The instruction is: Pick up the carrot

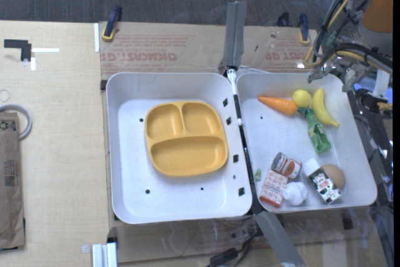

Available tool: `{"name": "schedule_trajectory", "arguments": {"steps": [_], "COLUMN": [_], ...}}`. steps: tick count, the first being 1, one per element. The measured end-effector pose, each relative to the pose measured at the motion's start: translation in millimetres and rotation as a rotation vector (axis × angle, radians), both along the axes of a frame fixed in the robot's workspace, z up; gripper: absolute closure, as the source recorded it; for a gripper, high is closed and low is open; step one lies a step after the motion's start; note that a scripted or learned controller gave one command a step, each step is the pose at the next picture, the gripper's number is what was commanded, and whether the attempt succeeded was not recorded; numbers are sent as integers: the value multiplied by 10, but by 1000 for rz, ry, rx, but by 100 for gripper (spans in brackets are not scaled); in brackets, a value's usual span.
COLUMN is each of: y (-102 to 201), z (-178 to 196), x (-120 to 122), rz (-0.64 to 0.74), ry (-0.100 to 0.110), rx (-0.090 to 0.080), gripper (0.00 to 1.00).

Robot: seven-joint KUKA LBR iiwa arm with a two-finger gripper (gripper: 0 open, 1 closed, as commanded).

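Camera view showed the carrot [279, 104] lying in the right bin [359, 147], its green top touching a lemon [302, 97] beside a banana [324, 107]. Of the arm [381, 3] I saw only the upper part, so I couldn't tell the jaws' state. I judged a descent onto the orange body, jaws across it, safest.

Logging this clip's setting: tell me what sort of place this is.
Probably a robotics lab bench set up for pick-and-place trials. Two white bins sit side by side, clamped over cardboard; one holds a yellow divided plate, the other toy food including a carrot and banana. Cabled arm hardware stands at right.
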State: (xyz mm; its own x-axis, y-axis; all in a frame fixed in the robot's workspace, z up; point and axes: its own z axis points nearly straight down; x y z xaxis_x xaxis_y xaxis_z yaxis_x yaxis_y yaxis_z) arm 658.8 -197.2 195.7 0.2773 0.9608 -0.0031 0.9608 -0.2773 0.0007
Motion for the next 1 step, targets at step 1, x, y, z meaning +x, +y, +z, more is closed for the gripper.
{"name": "schedule_trajectory", "arguments": {"steps": [1], "y": [8], "z": [-608], "x": [-25], "rz": [-86], "ry": [2], "rx": [0], "gripper": [0]}}
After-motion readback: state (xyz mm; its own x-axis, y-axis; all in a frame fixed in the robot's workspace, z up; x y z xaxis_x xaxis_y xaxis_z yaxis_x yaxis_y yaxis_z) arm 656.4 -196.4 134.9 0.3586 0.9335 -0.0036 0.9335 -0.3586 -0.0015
